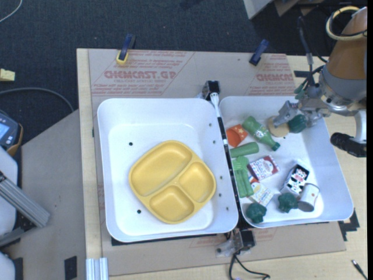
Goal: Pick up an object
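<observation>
1. Dark green object point(296, 123) — that looks like the target, sitting at the upper right of the right bin point(338, 174), close to the far wall, just beside a tan piece point(278, 130).
2. The gripper point(296, 116) is right on top of it! The arm point(347, 57) reaches in from the right, orange band above, grey wrist low over the bin.
3. The jaws? They sit at or around the green object, but whether they are closed on it or merely straddling it, I cannot tell; the metal hides the contact.
4. So no confirmed grasp. Judging by position, this is the reach-and-close stage: the approach looks done, the lift is all still to come.
5. Elsewhere in the right bin, untouched: a green bottle point(260, 132) lying tilted just to the left, an orange piece point(236, 135), a long green stick point(241, 177), a red-and-white packet point(263, 168), a black-and-white carton point(296, 179), a white cylinder point(308, 196), and two dark green lumps near the front edge point(255, 212).
6. The left bin point(116, 156) holds a yellow divided tray point(172, 181), well apart from the action.
7. What's left, by my reckoning: a firm close, then a clean rise off the bin floor without nudging the bottle alongside.
</observation>
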Tool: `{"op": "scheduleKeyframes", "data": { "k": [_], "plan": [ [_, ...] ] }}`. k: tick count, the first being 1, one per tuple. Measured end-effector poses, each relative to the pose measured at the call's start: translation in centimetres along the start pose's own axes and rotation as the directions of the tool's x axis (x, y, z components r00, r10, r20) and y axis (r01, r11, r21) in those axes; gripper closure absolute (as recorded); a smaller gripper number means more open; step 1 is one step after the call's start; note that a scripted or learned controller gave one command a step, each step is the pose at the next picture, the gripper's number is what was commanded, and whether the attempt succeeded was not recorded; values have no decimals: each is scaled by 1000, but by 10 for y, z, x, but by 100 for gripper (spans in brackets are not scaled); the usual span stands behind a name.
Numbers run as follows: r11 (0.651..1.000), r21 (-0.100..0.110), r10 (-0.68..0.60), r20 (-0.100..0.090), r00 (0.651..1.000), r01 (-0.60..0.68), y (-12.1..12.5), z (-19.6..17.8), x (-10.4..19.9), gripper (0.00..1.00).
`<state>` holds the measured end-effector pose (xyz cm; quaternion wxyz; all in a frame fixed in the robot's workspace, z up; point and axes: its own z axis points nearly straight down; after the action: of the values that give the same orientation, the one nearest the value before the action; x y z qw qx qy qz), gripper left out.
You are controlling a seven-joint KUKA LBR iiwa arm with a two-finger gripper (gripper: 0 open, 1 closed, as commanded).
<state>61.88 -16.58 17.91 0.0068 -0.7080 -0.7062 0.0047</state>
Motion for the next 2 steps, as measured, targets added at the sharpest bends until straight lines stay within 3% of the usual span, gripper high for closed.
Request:
{"op": "scheduleKeyframes", "data": {
  "k": [1,2],
  "plan": [
    [1000,-15,-3,3,1000,3,3,-9,0,0],
    [1000,-12,-4,2,1000,4,8,33,1,0]
  ]
}}
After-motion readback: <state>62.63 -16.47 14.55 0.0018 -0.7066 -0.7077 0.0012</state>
